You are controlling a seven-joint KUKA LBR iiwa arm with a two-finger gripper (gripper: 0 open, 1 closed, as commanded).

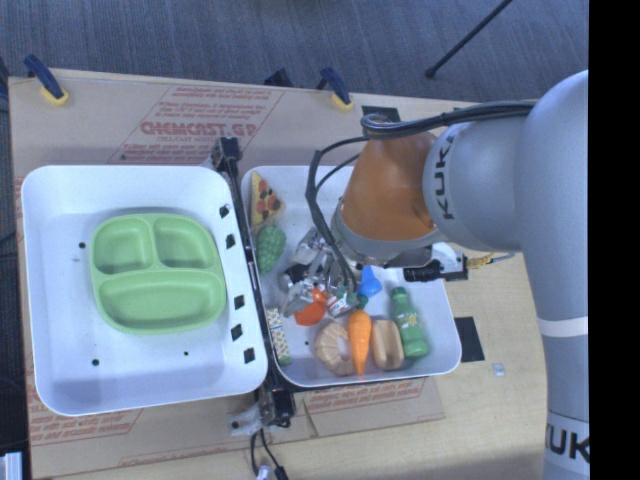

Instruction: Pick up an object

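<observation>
My gripper (316, 280) reaches down into the right bin (445, 353), among a pile of toy food. Right under and around its tip lie a small red piece (309, 314) and a blue piece (370, 282). An orange carrot (359, 340), a round bread roll (332, 347), a hot dog bun (386, 344) and a green bottle (407, 321) lie along the bin's near side. A pizza slice (264, 199) and a green vegetable (270, 246) sit by the bin's left wall. The arm's orange band hides the bin's middle.
The left bin (60, 368) holds a green divided plate (157, 271). A black clip strip (238, 268) joins the two bins. A patterned flat piece (277, 334) lies at the right bin's left wall. Blue clamps (47, 78) hold the cardboard base at the far edge.
</observation>
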